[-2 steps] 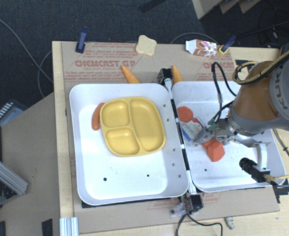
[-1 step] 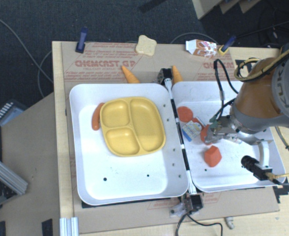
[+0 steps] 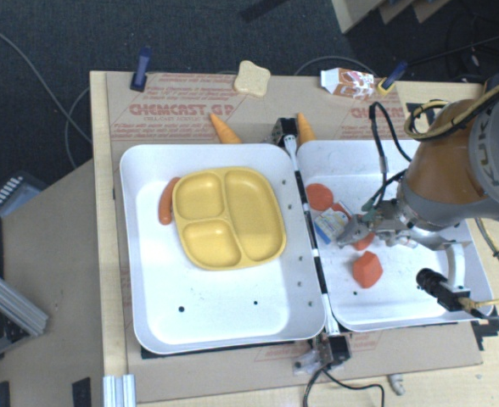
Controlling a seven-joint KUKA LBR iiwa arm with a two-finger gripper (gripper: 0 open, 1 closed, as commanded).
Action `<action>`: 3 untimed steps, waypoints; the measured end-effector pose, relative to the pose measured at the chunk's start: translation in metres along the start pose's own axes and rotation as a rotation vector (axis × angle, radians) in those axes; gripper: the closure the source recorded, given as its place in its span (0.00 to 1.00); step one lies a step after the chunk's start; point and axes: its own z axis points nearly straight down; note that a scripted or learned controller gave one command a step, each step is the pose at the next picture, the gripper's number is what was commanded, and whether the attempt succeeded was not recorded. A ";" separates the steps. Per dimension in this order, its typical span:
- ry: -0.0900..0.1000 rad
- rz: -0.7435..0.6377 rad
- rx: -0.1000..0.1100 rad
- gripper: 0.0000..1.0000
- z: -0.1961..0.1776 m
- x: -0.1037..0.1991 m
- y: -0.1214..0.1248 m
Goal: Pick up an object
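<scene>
In the right bin (image 3: pixel 419 312) lie a round red slice (image 3: pixel 320 197), a blue and white packet (image 3: pixel 328 224) and an orange-red chunk (image 3: pixel 367 270). A smaller red piece (image 3: pixel 364 242) shows just under the gripper (image 3: pixel 356 231), which reaches in from the right and hangs low over the bin's left half, next to the packet. Whether the gripper touches the small red piece or the packet I cannot tell. The arm's orange band (image 3: pixel 440 164) covers the bin's right part.
The left bin (image 3: pixel 224 312) holds a yellow divided plate (image 3: pixel 228 217) with a red sausage (image 3: pixel 165 202) at its left side. Behind the bins lie a bread slice (image 3: pixel 252 77), two carrot pieces (image 3: pixel 224 129), a wrapper (image 3: pixel 349 81) and a blue clip (image 3: pixel 140 68). Cables run along the right.
</scene>
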 end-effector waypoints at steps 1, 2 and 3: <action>0.000 -0.001 -0.003 0.00 0.025 0.006 0.018; 0.000 -0.001 -0.003 1.00 0.016 0.007 0.018; 0.000 -0.001 -0.003 0.00 0.017 0.007 0.018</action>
